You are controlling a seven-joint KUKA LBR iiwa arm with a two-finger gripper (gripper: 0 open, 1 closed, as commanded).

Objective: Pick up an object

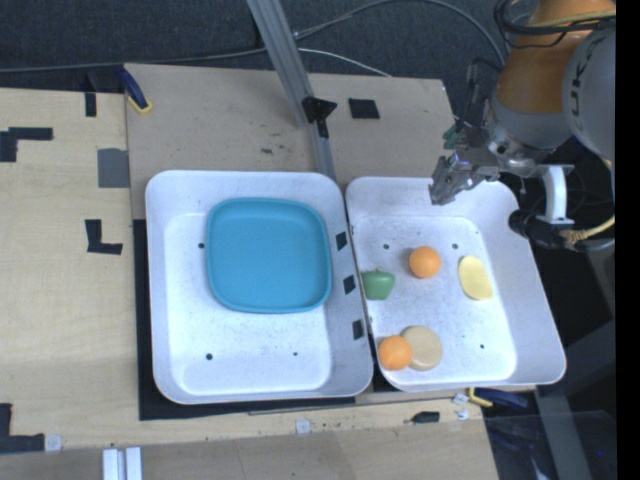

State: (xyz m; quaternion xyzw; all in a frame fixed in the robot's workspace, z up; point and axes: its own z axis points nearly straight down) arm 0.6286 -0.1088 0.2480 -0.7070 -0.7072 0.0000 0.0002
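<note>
The right bin [500,228] holds several small items: an orange ball [424,262] near the middle, a yellow lemon-shaped piece [475,277] to its right, a green piece [378,285] against the left wall, and a second orange ball [394,353] touching a beige round piece [423,347] at the front. My gripper [446,187] hangs over the bin's far edge, above and behind the orange ball, with nothing seen between its fingers. Its fingertips look close together.
A blue square plate [268,254] lies in the left bin [175,298]. A slanted metal bar [290,63] runs from the top down to the gap between the bins. Black cables lie behind the bench.
</note>
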